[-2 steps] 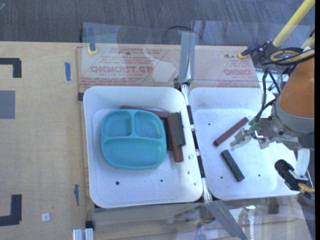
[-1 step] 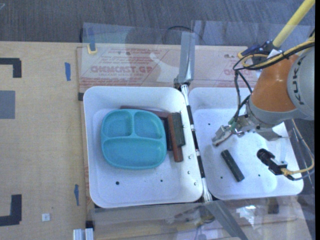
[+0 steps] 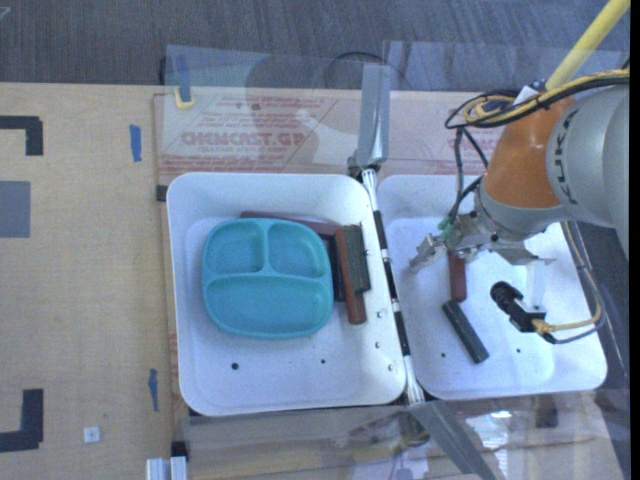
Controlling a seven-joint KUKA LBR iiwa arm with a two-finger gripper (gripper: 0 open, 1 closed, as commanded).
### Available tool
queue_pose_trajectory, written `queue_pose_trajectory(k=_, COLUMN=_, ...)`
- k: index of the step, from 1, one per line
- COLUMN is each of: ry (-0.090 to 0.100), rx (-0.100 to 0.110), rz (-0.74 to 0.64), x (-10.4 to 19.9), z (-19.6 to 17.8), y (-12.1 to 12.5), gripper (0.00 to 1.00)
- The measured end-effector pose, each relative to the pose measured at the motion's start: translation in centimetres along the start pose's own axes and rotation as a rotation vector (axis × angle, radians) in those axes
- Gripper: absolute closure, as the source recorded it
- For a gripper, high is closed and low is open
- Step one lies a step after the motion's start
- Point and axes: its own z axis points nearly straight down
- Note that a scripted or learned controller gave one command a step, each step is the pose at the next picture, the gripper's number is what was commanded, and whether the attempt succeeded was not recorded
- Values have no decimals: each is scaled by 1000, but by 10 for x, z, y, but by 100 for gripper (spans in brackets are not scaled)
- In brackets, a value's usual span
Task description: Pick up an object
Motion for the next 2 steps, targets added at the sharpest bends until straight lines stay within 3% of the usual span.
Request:
queue_pose_trajectory(k=1, ry=1, rx=-6, rz=4, x=-1, z=-11, y=1, gripper=100)
queue_pose_trajectory(k=2, ry=1, rx=5, rz=21, x=35, z=-103, y=34, gripper=100)
